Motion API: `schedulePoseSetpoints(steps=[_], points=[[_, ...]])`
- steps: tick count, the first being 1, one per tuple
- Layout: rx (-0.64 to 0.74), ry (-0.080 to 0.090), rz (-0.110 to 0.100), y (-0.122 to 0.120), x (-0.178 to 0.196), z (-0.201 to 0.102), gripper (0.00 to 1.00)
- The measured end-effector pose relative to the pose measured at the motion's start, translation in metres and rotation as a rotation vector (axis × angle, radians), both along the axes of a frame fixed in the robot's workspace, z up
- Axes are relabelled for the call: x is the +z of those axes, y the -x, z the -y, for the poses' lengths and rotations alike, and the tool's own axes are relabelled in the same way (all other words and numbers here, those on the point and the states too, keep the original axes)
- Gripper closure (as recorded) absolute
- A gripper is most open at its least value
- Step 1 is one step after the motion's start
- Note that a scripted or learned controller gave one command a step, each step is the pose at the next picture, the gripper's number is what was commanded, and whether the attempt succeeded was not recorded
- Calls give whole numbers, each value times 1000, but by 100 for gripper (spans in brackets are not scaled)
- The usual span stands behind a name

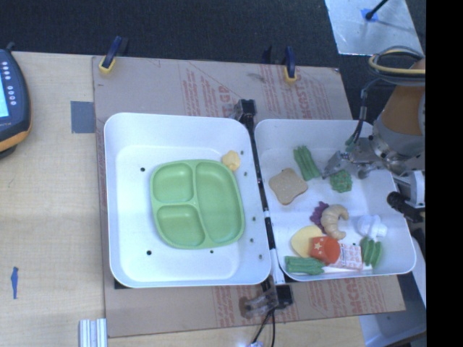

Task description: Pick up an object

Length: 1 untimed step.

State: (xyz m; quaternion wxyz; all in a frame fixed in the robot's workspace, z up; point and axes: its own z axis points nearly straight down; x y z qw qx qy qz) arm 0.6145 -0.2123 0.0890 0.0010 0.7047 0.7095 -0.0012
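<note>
My gripper (346, 163) hangs low over the upper right part of the right bin (275, 139), reaching in from the right edge. A small green broccoli piece (341, 182) lies right below it, touching or nearly touching it. To its left lie a green bean pod (305, 162) and a tan bread slice (288, 186). Lower in the bin are a croissant (336, 220), purple grapes (318, 213), a yellow piece (302, 238), a red tomato (325, 249), a white cap-like item (372, 228) and more green pods (304, 266).
The left bin (123, 194) holds a green divided plate (197, 203) and a small yellow item (231, 160) near its upper right corner. A black divider (255, 172) runs between the bins. A control pendant (11, 100) lies at the far left.
</note>
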Motion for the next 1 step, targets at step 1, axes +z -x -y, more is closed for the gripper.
schedulePoseSetpoints(steps=[1], points=[[3,2,6,-1,17,0,100]])
